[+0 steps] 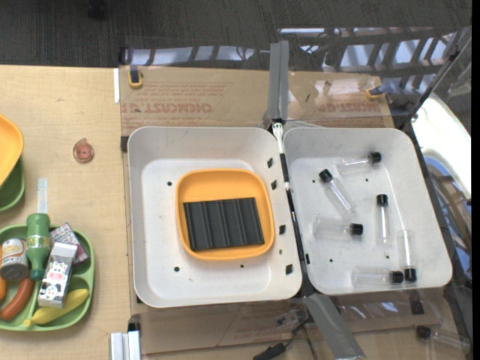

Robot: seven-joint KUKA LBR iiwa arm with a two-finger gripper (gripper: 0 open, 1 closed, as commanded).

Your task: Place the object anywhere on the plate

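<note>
An orange plate with a dark ribbed rectangular insert sits in the middle of the left white bin. In the right white bin lie several clear plastic tubes with black caps, among them one at the upper left, one near the back, and one toward the right. Two more tubes rest along the front edge of that bin.
A green tray of toy food and a small bottle stands on the wooden table at the left. An orange and green dish sits at the far left edge. A small pink disc lies on the table. Cardboard lines the bench behind the bins.
</note>
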